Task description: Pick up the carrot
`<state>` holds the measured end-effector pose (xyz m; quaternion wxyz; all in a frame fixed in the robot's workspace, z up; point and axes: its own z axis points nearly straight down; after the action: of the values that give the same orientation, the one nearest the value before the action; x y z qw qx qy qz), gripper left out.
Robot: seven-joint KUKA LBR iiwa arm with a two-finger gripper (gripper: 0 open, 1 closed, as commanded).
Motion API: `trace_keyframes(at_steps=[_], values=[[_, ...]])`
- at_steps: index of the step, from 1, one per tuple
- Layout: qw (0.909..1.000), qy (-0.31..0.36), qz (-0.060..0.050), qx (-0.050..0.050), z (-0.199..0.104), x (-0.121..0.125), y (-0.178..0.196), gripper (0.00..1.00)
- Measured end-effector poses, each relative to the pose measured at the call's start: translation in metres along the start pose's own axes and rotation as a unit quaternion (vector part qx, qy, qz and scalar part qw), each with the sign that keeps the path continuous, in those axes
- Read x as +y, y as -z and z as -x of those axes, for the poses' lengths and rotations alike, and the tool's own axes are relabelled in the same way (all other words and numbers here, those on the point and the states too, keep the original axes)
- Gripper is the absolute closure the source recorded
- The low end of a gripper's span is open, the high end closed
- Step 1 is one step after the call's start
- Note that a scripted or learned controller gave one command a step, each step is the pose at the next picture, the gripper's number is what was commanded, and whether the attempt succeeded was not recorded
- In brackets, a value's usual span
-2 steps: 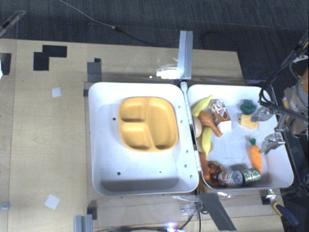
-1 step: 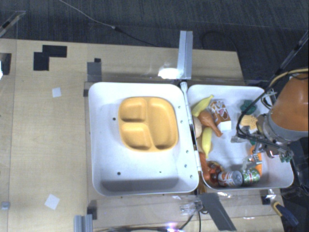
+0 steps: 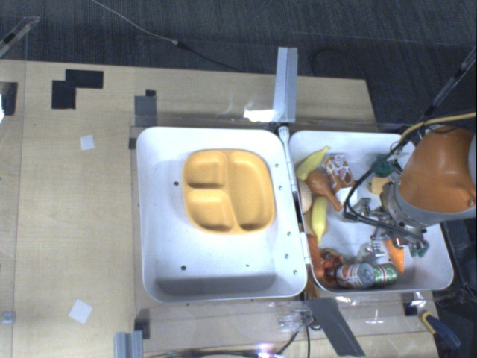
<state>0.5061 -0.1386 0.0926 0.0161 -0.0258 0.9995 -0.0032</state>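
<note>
The carrot (image 3: 398, 259) shows as a short orange piece in the right bin (image 3: 440, 274), near its front right corner, mostly hidden under the wrist. My gripper (image 3: 384, 239) hangs low over the bin, directly above and slightly left of the carrot, below the arm's orange band (image 3: 441, 171). Dark hardware and cables cover the fingertips. I cannot tell whether anything touches the carrot.
The right bin also holds a banana (image 3: 311, 162), a second yellow fruit (image 3: 319, 218), a brown item (image 3: 325, 186), a snack packet (image 3: 340, 168) and a can (image 3: 367, 275) lying by the front wall. A yellow divided plate (image 3: 227, 190) sits in the left bin (image 3: 160, 259).
</note>
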Motion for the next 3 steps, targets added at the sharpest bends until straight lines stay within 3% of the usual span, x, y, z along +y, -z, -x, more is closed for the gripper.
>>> trace_keyframes(at_steps=[1, 2, 3], values=[[1.0, 0.003, 0.0, 0.001, 0.001, 0.001, 0.011, 1.0], [0.9999, -0.001, 0.003, 0.011, 0.005, 0.008, 0.021, 1.0], [1.0, 0.002, 0.002, 0.006, 0.009, 0.009, 0.033, 1.0]])
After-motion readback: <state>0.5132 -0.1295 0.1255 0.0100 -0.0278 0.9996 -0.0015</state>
